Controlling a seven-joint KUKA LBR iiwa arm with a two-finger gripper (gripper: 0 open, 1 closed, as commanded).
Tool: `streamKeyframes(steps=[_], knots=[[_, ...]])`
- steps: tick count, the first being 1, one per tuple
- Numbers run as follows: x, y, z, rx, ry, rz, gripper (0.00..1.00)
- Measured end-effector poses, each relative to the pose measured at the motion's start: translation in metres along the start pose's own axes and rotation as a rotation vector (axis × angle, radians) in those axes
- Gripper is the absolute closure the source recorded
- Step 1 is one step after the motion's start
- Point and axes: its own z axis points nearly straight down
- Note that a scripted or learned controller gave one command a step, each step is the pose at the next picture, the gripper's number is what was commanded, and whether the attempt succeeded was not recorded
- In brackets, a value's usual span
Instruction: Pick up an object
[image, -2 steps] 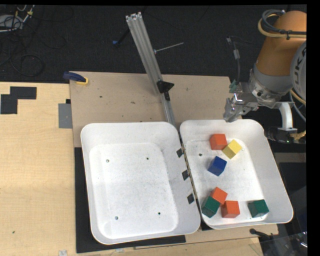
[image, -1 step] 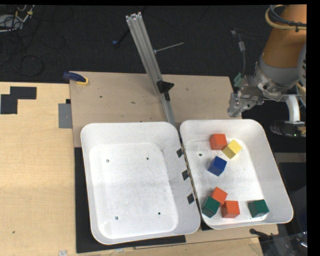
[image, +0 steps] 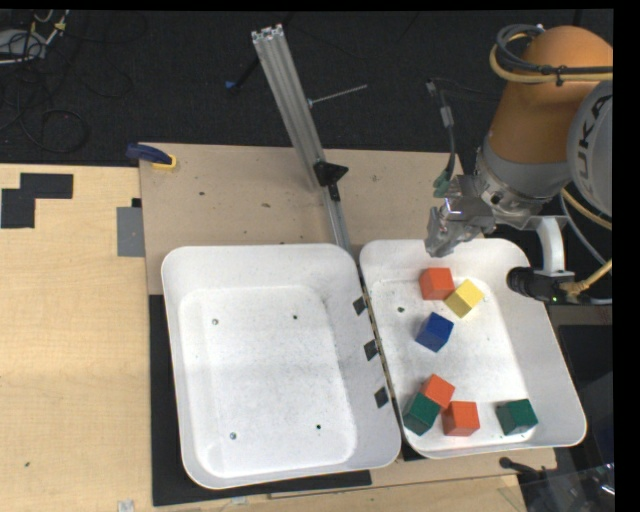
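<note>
Below pincer (image: 442, 243): orange cube (image: 436, 283), edges slightly skewed to bin (image: 545, 360).

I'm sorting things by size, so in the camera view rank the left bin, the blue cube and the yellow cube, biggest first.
1. Left bin, by far the largest.
2. and 3. Blue cube and yellow cube look about alike, so I won't rank them.
</note>
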Motion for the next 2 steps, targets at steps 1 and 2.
streamKeyframes(steps=[1, 2], knots=[[0.045, -0.019, 0.024, 0.002, -0.001, 0.000, 1.00], [0.104, -0.037, 0.031, 0.001, 0.000, -0.001, 1.00]])
